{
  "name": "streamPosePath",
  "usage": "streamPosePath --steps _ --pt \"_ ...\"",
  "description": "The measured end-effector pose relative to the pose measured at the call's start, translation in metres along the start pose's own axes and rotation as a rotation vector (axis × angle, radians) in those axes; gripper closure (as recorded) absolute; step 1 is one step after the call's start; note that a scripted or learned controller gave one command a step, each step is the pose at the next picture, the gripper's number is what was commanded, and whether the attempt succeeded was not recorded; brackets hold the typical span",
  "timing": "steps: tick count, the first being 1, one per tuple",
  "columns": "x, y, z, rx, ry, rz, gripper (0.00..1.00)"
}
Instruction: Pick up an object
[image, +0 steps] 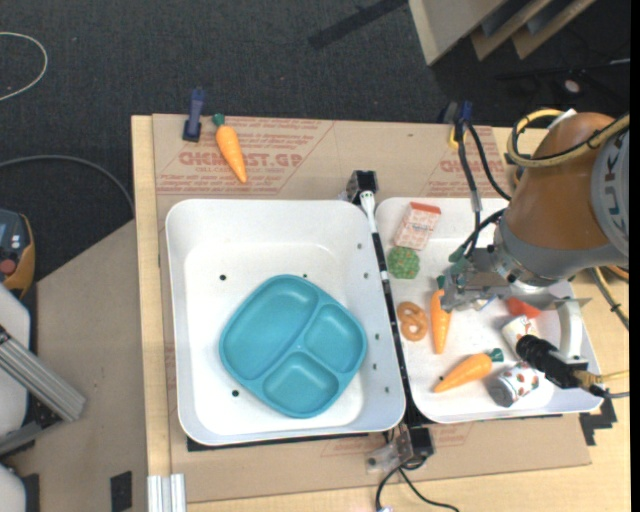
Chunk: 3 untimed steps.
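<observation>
My gripper (460, 287) hangs low over the middle of the right bin (560, 402), reaching in from the right. Just left of it and below lies a small orange carrot (438, 322), its green top close to the gripper; whether they touch is unclear. Nearby in this bin lie a pretzel (411, 319), a green broccoli piece (404, 262), a red and white carton (417, 224), a second carrot (466, 372), a small printed can (512, 386) and a small white and red item (518, 326) partly under the arm.
The left bin (190, 240) holds a blue divided plate (292, 344). A third carrot (231, 150) lies on the cardboard behind the bins. A black clamp (362, 184) sits at the far end of the wall between the bins.
</observation>
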<state>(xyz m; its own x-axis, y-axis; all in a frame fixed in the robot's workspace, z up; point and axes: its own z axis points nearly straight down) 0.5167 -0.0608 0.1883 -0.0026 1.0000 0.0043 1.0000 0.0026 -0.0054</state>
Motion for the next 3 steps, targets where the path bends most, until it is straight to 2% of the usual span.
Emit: streamPosePath --steps 1,2,3 --pt "0.055 -0.01 -0.053 -0.011 -0.003 -0.004 1.0" --pt "0.102 -0.024 -0.21 -0.025 0.0 -0.006 1.0" --pt "0.11 -0.032 -0.211 -0.01 -0.004 0.001 1.0"
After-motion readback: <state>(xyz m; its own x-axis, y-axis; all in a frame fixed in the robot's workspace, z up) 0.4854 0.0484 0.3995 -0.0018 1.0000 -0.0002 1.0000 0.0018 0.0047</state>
